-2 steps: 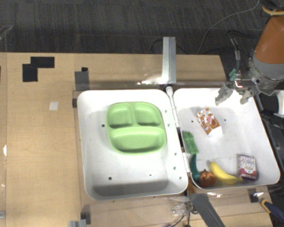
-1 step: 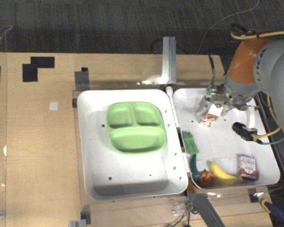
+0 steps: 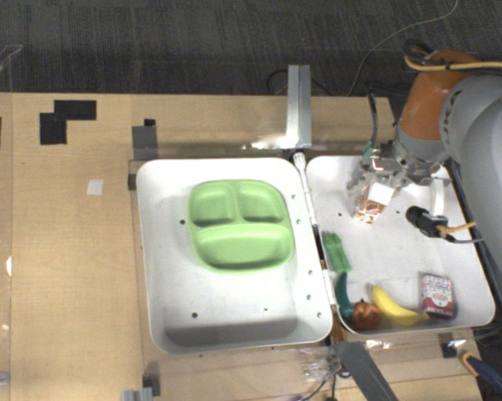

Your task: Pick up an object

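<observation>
Two white bins (image 3: 154,266) sit side by side on a wooden bench (image 3: 63,270).

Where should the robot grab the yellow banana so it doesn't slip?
Probably at the banana's middle, coming straight down from above. It lies flat in the right bin, curving from upper left to lower right, so fingers closing across its narrow width should fit. Its left end touches a reddish fruit, and a small box sits near the right end.

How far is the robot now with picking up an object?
The claw is low in the right white bin, at a small white and orange packet. A grasp is not confirmed. The yellow banana and red box lie untouched. Lifting remains.
</observation>
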`<move>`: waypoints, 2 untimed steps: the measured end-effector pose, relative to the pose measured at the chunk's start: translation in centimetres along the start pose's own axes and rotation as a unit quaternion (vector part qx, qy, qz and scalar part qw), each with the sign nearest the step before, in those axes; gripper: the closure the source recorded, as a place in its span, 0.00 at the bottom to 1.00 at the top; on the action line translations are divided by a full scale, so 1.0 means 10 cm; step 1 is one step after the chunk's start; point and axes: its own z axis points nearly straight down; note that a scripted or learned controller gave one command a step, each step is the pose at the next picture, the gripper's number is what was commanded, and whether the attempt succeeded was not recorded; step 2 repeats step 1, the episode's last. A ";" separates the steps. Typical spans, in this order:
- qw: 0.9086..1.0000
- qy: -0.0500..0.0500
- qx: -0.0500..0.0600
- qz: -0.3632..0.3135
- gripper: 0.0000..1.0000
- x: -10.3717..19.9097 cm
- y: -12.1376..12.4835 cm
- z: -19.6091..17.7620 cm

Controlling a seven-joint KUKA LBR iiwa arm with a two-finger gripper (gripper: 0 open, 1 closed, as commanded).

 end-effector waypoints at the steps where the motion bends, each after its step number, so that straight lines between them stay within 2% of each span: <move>1: 1.000 0.000 -0.001 -0.018 0.00 0.00 -0.30 -0.02; 2: 1.000 0.000 -0.001 -0.018 0.00 0.00 -0.30 -0.02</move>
